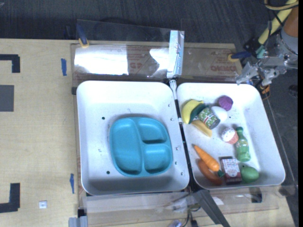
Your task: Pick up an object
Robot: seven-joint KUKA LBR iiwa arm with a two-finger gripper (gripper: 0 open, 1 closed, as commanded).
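Note:
The right bin (272, 126) holds several toy foods. A yellow banana (189, 109) lies at its upper left beside a green-labelled can (208, 117) and a white egg (219, 111). A purple piece (226, 102) sits near the top. Lower down are a red-and-white piece (229, 135), a green bottle (242, 146), an orange carrot (207, 157), a small red box (230, 168) and a green lime (249, 174). My gripper (258, 74) hangs just past the bin's upper right corner, apart from every object.
The left bin (90, 126) holds a blue divided plate (140, 145). A clear plastic sheet and a taped upright strip (176, 53) stand behind the bins. Yellow and blue cables (277, 8) trail by the arm at the top right.

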